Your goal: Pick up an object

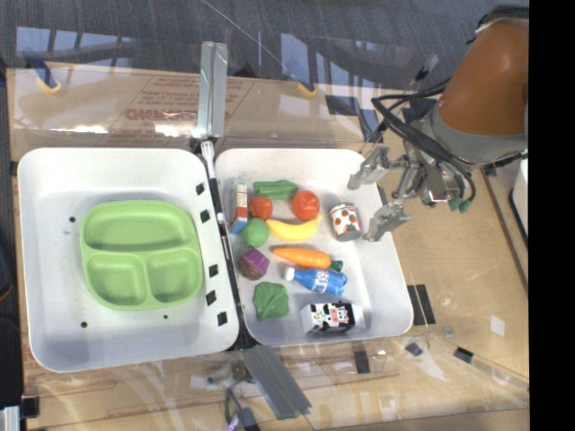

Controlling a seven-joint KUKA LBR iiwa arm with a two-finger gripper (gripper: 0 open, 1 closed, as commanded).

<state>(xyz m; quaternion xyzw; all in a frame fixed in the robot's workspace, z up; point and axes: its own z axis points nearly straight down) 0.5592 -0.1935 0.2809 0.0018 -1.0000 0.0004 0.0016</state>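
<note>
The toys lie in the right bin (pixel 388 281): a small can (pixel 344 221) just left of the jaws (pixel 377 196), a tomato (pixel 305 205), banana (pixel 293 230) and carrot (pixel 302 257) farther left. The jaws stand spread with nothing between them, over the bin's right edge. A green tray (pixel 139 254) fills the left bin (pixel 45 268). Both bins rest on a wooden surface (pixel 467 277) above dark carpet (pixel 108 7). The arm (pixel 485 88) reaches in from the right.

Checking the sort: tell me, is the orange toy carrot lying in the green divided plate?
No. The orange toy carrot lies in the right white bin; the green divided plate is in the left bin.
</note>
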